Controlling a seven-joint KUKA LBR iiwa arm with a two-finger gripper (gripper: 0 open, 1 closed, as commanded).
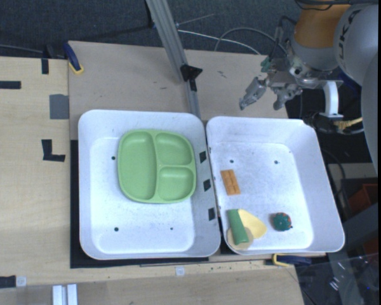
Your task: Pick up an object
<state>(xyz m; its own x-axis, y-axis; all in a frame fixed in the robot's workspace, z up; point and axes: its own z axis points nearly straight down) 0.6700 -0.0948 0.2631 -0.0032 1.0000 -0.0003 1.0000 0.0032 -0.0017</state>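
My gripper point(265, 98) hangs above the far edge of the right bin point(305, 138), its two fingers spread open with nothing between them. Inside that bin lie a small orange block point(230, 182), a green cylinder point(237, 227) resting on a yellow piece point(254, 225) in the near left corner, and a small green and red round object point(280, 221) near the front. All of these lie well in front of the gripper.
The left bin point(98, 189) holds a green divided plate point(157, 166). A grey metal pole point(168, 30) slants down to the bins' far junction. Cables trail behind the arm at the upper right.
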